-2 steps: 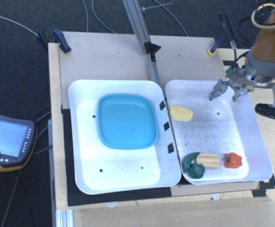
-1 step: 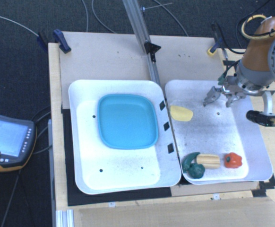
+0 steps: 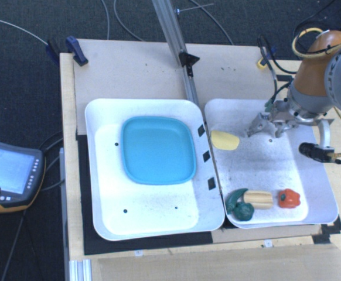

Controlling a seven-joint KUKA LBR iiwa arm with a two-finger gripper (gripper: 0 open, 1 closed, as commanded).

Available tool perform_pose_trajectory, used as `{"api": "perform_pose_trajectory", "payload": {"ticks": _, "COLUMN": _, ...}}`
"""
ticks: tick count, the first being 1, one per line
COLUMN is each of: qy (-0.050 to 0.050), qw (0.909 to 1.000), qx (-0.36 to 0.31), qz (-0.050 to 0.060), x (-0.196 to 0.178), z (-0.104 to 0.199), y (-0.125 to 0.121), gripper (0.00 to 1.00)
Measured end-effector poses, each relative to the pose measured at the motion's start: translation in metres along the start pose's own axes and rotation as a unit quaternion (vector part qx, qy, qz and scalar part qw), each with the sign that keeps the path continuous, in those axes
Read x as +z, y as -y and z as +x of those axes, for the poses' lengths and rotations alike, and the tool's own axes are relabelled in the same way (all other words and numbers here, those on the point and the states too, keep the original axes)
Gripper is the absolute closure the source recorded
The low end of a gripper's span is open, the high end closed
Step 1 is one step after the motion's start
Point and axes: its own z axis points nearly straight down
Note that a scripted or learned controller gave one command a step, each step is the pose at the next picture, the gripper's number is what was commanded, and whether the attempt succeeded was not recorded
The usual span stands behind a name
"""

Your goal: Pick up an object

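Yellow lemon-like piece (image 3: 224, 140), right bin (image 3: 311, 174)

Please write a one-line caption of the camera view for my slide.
KUKA arm's gripper hovers over the right bin near a yellow piece; a blue plate lies in the left bin.

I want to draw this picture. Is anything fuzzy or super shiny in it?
In the camera view, the gripper looks a little smeary, its fingers hard to make out; the yellow piece and red pepper are fairly sharp; the white right bin is bright, with soft shadows, no strong glare.
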Motion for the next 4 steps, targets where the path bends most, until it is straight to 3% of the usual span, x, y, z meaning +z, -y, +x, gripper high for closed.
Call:
{"api": "perform_pose_trajectory", "payload": {"ticks": 1, "qy": 0.000, "qw": 1.0000, "qx": 0.000, "qz": -0.002, "x": -0.013, "z": 0.000, "y": -0.001, "gripper": 1.00}}
{"api": "perform_pose_trajectory", "payload": {"ticks": 3, "qy": 0.001, "qw": 1.0000, "qx": 0.000, "qz": -0.004, "x": -0.133, "z": 0.000, "y": -0.013, "gripper": 1.00}}
{"api": "perform_pose_trajectory", "payload": {"ticks": 4, "qy": 0.001, "qw": 1.0000, "qx": 0.000, "qz": -0.003, "x": -0.173, "z": 0.000, "y": -0.014, "gripper": 1.00}}
